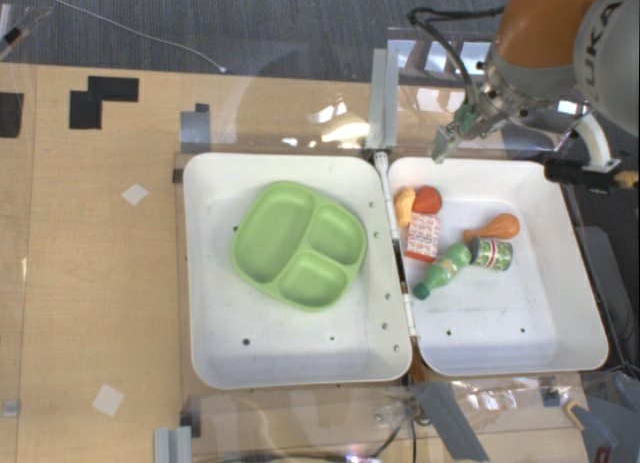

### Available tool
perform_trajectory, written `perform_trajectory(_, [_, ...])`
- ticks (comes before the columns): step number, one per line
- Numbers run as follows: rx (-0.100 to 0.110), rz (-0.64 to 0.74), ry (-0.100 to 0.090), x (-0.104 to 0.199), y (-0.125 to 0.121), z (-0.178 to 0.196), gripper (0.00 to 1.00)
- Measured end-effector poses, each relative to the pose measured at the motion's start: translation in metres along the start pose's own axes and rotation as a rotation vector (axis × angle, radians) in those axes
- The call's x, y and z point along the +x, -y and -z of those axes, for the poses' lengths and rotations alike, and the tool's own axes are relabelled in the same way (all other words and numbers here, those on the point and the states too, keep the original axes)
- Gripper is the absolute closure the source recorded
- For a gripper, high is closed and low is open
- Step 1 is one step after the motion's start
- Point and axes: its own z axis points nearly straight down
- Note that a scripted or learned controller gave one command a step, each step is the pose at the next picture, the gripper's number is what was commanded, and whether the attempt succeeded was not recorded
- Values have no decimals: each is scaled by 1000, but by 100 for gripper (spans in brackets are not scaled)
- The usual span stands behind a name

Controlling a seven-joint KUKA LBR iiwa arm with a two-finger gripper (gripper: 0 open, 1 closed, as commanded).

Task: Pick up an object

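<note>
- Hanging above the far edge of the right bin (570,341), the gripper (447,141) sat at the end of the grey and orange arm (545,21), which reached in from the right.
- Whether the gripper was open or closed could not be told; nothing was visibly held.
- Every loose item lay in the right bin, clustered toward its left wall and middle: a red tomato-like piece (427,199), a yellow piece (404,205) touching it, a red and white packet (422,238) just below, a green bottle (443,269), a small green can (490,254) and an orange drumstick-shaped toy (495,226).
- The left bin (215,351) held a green divided plate (298,244), well apart from the gripper.
- The relation that mattered: the cluster lay nearer the camera than the gripper, toward the bottom of the view, and lower, so the likely move was a short advance over the bin and a descent.
- The nearest target seemed to be the tomato-like piece, almost directly in front of the gripper.
- The bottle's long axis ran diagonally, cap toward the lower left, so a grasp would probably need to close across that line.
- Crowding was the apparent risk; neighbouring items touched.
</note>
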Motion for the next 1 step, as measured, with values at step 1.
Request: perform_trajectory(1, [8, 7, -6, 66, 55, -26, 100])
